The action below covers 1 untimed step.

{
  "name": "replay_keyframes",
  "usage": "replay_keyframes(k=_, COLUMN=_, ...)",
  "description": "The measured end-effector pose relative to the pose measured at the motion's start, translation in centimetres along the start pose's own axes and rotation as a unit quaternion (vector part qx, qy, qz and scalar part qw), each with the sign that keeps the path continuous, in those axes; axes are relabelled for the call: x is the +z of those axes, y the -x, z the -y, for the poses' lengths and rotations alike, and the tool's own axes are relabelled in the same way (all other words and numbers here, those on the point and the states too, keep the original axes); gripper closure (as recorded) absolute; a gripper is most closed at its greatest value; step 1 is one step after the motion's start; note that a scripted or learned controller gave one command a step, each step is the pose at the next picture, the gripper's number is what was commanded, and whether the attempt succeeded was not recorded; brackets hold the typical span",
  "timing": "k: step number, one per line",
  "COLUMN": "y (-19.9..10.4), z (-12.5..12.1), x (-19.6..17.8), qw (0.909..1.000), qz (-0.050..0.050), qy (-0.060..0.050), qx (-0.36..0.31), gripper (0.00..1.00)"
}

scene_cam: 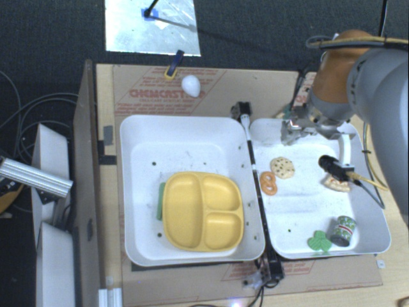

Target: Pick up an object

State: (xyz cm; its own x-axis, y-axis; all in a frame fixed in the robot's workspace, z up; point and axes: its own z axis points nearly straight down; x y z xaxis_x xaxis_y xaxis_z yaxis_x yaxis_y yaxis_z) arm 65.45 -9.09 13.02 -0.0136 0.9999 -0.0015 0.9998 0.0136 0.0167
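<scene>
Green leaf-shaped piece (317,240) and a small dark can (344,230) lie just beside each other at the near edge of the right bin (307,206). In the left bin (185,139), a yellow divided plate (203,210) sits toward the near side, with a green strip (160,200) showing at its left edge.

Farther back in the right bin are an orange pretzel (268,183) close to the wall shared with the left bin, a round speckled cookie (282,167) just beyond it, and a tan piece (337,184) toward the bin's right side, well apart from both.

At the far end of that bin the tool (291,132) stands on the grey arm (377,82), which reaches in from the right. It is near the cookie but apart from it, and nothing is seen in its grasp. Whether the tool is wide or narrow cannot be told from where one stands.

Beyond the bins, a white egg-shaped object (191,85) rests on the cardboard (147,91) that covers the bench.

Progress, as judged: early. Every object lies on a bin floor and none is lifted. The tool must yet settle over one piece, close on it and raise it. The cookie, being nearest, looks the likeliest choice.
</scene>
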Motion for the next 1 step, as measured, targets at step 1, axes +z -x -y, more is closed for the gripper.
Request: replay_keyframes(k=1, y=0.00, z=-0.12, x=-1.10, qw=1.0000, qz=0.000, qy=0.002, qx=-0.001, gripper=1.00)
